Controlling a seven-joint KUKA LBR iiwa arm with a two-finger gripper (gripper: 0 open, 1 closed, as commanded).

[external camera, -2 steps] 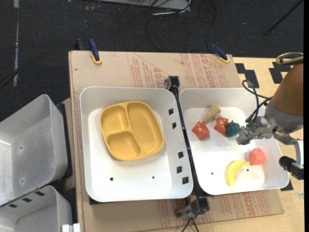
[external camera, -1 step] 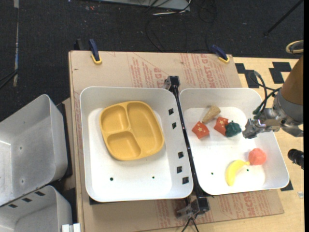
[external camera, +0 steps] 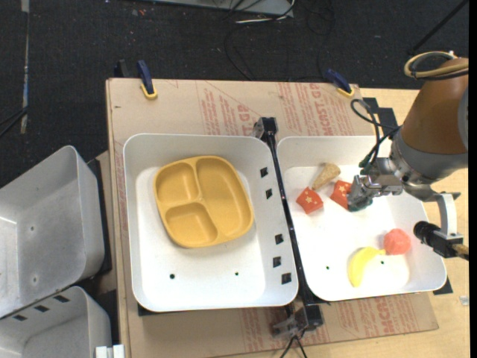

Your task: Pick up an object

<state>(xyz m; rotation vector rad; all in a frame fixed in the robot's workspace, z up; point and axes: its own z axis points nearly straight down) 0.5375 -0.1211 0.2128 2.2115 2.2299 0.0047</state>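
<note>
Gripper [external camera: 360, 197]: low in the right bin [external camera: 425, 274], right of frame centre; how its tips stand cannot be told.
Red star block [external camera: 340, 192]: just left of the gripper, touching or nearly so.
Red cube [external camera: 309, 200]: further left.
Tan cone [external camera: 325, 174]: above the blocks.
Yellow banana [external camera: 361, 265], pink ball [external camera: 397, 241]: lower right.
Left bin [external camera: 141, 200]: holds a yellow divided plate [external camera: 202, 200].

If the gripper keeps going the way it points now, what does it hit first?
Most likely the red star block, just left of the gripper, which points down toward the right bin's floor. Depth is unclear, so it may land beside the block.
</note>
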